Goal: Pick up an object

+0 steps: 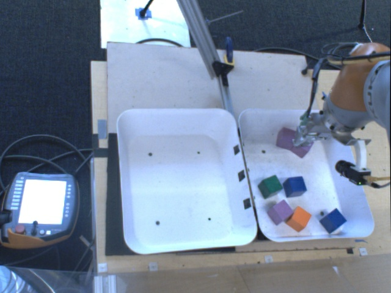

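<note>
Target candidate: purple block (289, 141), a matte flat-faced block lying tilted in the upper part of the right bin (353, 221), right of frame centre. Gripper (303, 134) sits directly over the block's right edge, tips at or touching it; whether the fingers are open, closed or clamped on the block cannot be told from this slanted overhead view, so no grasp is confirmed. Risk, as judged: contact is at the block's edge rather than its middle, so closing could pinch a corner and let the block twist or skid out on the smooth white bin floor; the tilt adds to this. Lower in the same bin, well apart from the gripper: green cube (269, 186) and blue cube (294, 186) side by side, below them a small purple cube (280, 211) touching an orange cube (299, 218), and a second blue cube (332, 220) near the lower right rim. All look hard, sharp-edged, uniformly coloured. Left bin (131, 182), glossy moulded plastic with rounded corners.
</note>
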### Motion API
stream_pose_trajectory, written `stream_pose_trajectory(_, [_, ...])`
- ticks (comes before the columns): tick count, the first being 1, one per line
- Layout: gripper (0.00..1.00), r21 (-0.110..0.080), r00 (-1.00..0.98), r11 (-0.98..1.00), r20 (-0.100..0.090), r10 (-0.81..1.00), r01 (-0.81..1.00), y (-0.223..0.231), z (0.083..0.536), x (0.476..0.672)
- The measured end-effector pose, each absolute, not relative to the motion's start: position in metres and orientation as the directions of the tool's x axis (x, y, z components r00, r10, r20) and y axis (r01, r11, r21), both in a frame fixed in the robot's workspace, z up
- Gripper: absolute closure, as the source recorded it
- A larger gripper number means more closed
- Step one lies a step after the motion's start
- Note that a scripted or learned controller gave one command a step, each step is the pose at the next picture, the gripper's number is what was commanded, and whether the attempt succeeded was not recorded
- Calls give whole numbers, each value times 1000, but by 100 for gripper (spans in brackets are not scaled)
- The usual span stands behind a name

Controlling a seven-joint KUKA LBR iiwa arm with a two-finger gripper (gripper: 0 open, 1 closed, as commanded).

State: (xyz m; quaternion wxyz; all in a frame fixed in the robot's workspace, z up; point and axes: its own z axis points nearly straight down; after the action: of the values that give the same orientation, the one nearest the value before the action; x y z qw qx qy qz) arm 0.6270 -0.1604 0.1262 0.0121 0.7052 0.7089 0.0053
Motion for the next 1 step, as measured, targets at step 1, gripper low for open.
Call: stream_pose_trajectory(1, [100, 9, -5, 5, -2, 1000, 1000, -160, 192, 629])
